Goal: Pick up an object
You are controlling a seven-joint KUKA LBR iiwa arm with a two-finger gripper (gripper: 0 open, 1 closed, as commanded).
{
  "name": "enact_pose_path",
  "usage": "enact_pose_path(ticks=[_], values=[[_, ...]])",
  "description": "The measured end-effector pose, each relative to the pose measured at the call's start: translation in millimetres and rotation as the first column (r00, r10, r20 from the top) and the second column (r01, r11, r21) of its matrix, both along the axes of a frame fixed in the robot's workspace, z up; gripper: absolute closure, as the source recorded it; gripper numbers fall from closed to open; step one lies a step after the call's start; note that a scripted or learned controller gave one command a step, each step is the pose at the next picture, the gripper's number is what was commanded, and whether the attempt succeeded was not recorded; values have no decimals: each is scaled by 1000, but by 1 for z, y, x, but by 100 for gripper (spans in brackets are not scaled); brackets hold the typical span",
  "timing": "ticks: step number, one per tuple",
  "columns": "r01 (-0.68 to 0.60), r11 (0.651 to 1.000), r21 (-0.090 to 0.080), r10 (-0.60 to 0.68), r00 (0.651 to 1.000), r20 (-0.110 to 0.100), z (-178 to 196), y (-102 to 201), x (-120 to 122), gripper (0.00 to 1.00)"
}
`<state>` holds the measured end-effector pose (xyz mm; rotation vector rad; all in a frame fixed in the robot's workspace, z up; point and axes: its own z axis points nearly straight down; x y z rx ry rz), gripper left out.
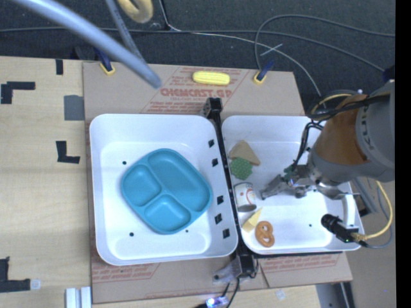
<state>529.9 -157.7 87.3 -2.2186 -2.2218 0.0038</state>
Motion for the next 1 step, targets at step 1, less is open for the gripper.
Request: enact_pose_path(ticks=[1], values=[[-1,1000,0,1,1000,2,12,0,0,100]])
